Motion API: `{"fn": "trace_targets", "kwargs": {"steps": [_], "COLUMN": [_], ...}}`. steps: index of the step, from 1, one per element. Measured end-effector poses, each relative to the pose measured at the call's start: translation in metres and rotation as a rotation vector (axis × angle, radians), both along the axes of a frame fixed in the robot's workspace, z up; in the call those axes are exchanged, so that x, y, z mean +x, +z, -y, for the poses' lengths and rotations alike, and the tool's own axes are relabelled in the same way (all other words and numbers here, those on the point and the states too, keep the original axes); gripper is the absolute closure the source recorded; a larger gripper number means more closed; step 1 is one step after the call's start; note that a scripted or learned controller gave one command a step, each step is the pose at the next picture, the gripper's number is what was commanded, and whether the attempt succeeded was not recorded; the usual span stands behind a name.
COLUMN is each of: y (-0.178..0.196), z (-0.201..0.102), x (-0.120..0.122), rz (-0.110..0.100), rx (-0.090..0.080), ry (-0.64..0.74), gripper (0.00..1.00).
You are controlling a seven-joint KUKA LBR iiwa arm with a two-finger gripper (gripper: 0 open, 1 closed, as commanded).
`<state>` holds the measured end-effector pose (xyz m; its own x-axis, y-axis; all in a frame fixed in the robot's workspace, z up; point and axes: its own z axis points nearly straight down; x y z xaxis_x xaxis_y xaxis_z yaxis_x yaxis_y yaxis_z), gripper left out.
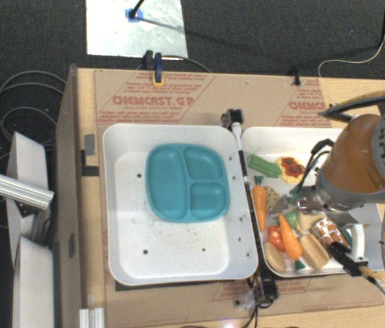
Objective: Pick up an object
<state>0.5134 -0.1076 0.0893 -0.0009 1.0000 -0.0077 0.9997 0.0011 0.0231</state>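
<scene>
Gripper (pixel 293 203) low over glossy plastic food in right bin (pixel 377 214) — grip state unreadable; teal compartment plate (pixel 186 182) left

The arm (pixel 377 162) is bulky and rounded, with a broad orange band above a grey wrist housing. A black cable loops along its side. Part of a dark letter marks the grey shell.

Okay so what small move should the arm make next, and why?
Probably a short straight descent: the gripper hangs over the right white bin, just above the pile of toy food, nearest the orange plastic carrot. The teal divided plate sits alone in the left bin.
</scene>
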Motion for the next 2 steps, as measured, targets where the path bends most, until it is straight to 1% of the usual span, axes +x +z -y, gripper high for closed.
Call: {"fn": "trace_targets", "kwargs": {"steps": [1,2], "y": [0.013,0.100], "z": [0.000,-0.048], "x": [0.003,0.035], "rz": [0.005,-0.012], "rx": [0.000,0.008], "ry": [0.001,0.009], "gripper": [1.00,1.00]}}
